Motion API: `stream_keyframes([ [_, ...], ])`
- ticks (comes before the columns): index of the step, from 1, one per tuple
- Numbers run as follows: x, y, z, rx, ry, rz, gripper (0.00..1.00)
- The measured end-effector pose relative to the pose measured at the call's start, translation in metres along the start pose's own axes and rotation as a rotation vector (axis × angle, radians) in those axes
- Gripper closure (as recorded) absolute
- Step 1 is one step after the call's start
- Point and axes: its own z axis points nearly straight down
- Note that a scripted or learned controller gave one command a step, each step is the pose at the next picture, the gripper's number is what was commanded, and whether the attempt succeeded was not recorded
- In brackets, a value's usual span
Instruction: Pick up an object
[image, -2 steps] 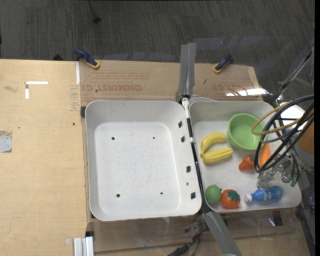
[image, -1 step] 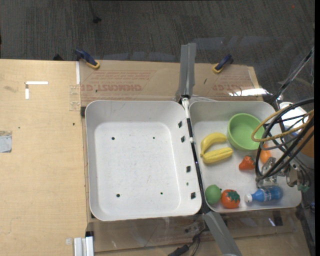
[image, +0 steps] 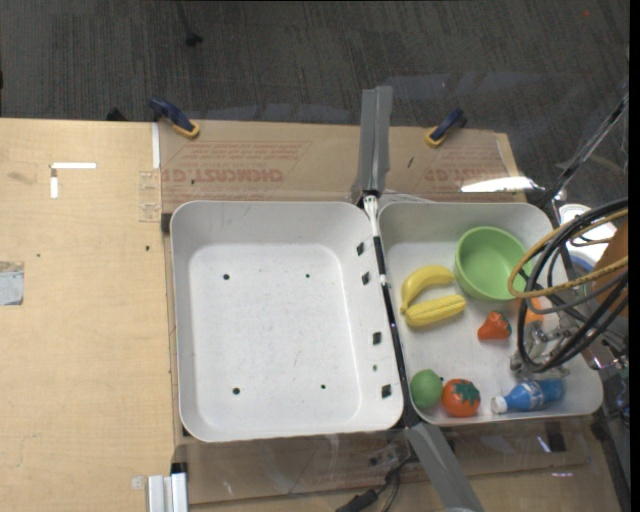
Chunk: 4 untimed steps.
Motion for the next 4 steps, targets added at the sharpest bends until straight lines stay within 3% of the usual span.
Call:
stream_keyframes([
  [1, -0.066, -0.021, -0.056, -0.002, 0.000, -0.542, 1.00],
  [2, -0.021, 0.052, 0.002, -0.007, 0.001, -1.124, 1.00],
  [3, -0.035, -0.011, -0.036, -0.008, -0.002, -1.529, 1.00],
  [4, -0.049, 0.049, -0.132, -0.007, -0.001, -1.376, 1.00],
])
